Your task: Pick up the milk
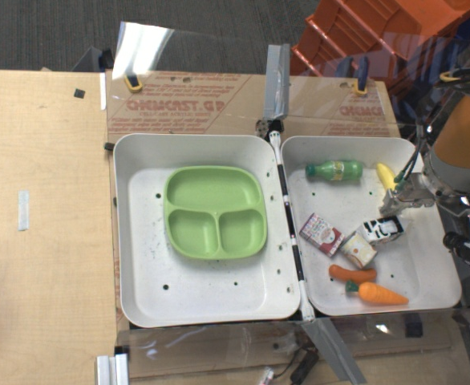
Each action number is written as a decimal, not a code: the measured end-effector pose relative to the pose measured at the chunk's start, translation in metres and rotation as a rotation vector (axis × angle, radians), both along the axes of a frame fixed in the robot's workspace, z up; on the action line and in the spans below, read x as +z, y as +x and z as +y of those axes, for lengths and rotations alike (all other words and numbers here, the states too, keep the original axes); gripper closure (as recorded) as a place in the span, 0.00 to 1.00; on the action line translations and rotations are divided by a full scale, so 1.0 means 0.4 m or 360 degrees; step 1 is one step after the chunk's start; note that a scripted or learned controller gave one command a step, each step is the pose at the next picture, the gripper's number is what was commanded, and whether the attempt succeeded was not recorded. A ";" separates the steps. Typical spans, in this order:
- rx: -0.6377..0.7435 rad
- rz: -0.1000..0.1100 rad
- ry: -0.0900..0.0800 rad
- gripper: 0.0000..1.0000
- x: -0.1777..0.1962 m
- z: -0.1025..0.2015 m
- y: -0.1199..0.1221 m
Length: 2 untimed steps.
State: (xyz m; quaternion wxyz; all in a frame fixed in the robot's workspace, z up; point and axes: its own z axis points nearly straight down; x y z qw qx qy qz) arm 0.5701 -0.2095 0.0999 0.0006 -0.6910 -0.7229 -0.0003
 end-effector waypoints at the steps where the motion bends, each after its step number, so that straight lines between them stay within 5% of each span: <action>1: 0.0000 0.0000 0.0000 0.00 0.000 0.000 0.000; 2: 0.0161 -0.0003 -0.0002 0.00 -0.019 0.001 -0.138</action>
